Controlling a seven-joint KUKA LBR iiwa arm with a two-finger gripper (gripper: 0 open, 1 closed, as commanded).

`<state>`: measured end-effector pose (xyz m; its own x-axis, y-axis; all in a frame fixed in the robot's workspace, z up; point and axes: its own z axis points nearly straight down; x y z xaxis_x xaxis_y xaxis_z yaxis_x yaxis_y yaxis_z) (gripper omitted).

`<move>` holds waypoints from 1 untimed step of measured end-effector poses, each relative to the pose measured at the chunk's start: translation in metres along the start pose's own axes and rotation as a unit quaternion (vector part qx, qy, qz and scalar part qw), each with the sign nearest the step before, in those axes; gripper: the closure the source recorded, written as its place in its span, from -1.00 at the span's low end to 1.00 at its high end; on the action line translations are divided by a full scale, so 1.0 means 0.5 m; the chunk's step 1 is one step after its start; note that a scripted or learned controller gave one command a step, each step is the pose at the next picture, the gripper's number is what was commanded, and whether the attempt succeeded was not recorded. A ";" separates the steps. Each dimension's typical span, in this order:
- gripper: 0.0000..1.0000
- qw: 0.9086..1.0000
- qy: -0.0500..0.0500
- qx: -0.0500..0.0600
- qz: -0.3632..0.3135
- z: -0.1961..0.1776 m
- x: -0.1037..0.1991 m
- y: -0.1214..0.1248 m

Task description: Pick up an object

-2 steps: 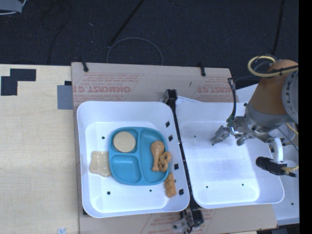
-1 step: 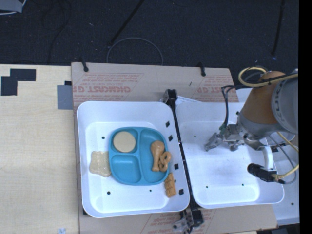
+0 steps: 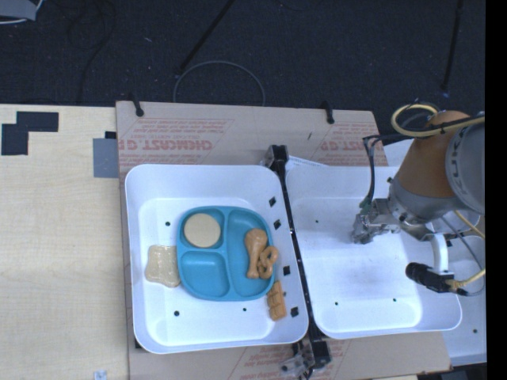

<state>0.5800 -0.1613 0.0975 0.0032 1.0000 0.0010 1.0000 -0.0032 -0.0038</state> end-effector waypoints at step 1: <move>1.00 1.000 -0.001 -0.003 -0.001 -0.094 -0.013 0.014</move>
